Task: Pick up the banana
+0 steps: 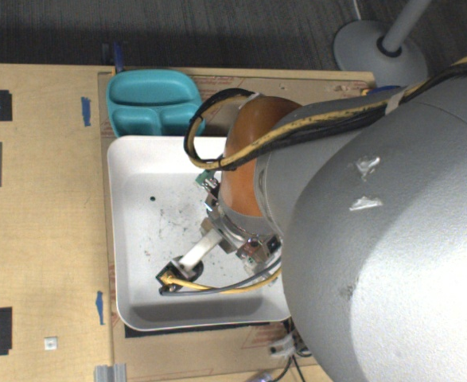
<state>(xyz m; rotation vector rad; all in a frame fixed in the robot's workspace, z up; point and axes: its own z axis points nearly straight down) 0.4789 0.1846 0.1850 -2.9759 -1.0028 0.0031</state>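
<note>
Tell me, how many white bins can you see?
1. The white bin lies in the middle, below the blue-green tray. The grey arm covers the right side, so another bin may be hidden there.

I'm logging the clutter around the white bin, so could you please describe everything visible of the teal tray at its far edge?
The teal tray looks like moulded matte plastic with rounded corners. It lies flat, open side up, showing one wide compartment and two smaller ones nearer the white bin. Its near edge meets the bin's far rim; whether they touch I cannot tell. A looping black cable crosses its right corner.
</note>
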